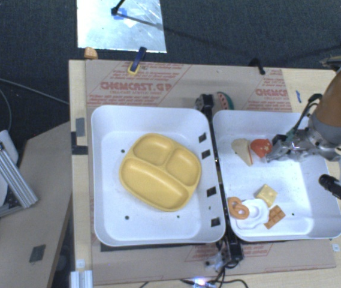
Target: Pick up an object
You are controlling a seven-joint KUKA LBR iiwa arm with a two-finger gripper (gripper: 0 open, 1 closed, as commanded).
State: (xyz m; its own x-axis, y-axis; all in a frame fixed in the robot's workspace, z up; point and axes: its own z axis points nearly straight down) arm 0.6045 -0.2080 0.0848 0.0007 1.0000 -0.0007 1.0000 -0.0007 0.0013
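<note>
We see the end effector [273, 152] low in the right bin [314, 221], its tip just beside the red tomato piece [260, 146]; we cannot tell whether it is released or clenched. Taking that tomato piece as our landmark, the pale wedge [241, 150] lies touching its left side. The yellow cheese cube [266, 194] sits well below it. Farther below lie the small pretzel [238, 207], the fried egg [253, 211] beside it and the brown cracker [275, 216]. Far to the left, the yellow divided plate [160, 171] rests in the left bin [110, 221].
</note>
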